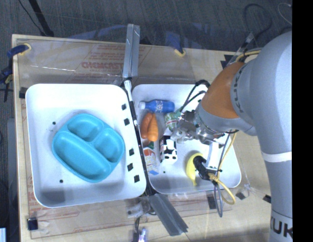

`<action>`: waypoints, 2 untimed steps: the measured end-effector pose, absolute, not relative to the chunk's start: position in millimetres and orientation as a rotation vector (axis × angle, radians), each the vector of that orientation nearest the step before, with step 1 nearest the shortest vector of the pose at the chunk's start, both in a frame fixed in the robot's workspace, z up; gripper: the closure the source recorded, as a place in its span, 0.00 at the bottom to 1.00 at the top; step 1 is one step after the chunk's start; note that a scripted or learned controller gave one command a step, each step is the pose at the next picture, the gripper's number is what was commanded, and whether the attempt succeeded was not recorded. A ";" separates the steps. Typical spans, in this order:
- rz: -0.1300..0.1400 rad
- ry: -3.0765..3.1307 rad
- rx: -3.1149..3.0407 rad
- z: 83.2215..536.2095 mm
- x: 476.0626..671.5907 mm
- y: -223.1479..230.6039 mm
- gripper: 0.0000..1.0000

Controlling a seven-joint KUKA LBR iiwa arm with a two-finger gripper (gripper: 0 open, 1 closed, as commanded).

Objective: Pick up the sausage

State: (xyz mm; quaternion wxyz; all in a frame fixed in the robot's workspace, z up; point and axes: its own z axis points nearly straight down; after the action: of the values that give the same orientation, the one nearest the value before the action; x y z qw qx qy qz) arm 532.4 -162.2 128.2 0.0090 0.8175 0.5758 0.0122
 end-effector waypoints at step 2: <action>0.030 1.999 2.383 109.8 582.5 -133.8 1.00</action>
State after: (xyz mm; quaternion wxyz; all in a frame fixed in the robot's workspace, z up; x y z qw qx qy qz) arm 582.5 -133.8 109.8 0.0155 0.7661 0.6425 0.0097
